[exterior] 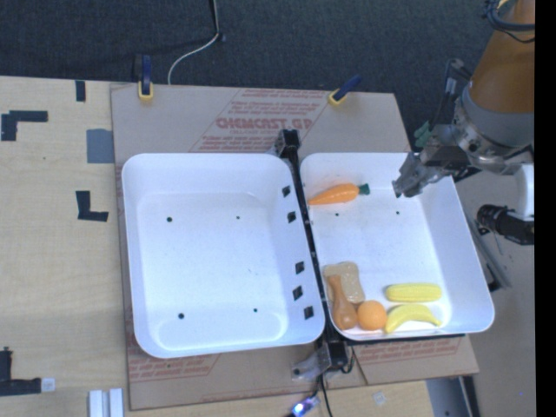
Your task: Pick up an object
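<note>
Jaws: whether parted or closed, I cannot tell; the gripper [408,183] hangs over the right bin's [460,233] far edge, near the carrot [334,195], probably its target.

White bins [208,168], orange carrot [334,195] with green top, yellow banana [412,318], orange ball [372,315]

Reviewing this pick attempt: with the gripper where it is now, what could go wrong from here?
The gripper hangs near the right bin's far rim, to the right of the carrot; a straight descent may clip the wall or miss. The orange, bananas and tan items sit bunched in the near corner, so a grasp there could jam or nudge neighbours.
</note>
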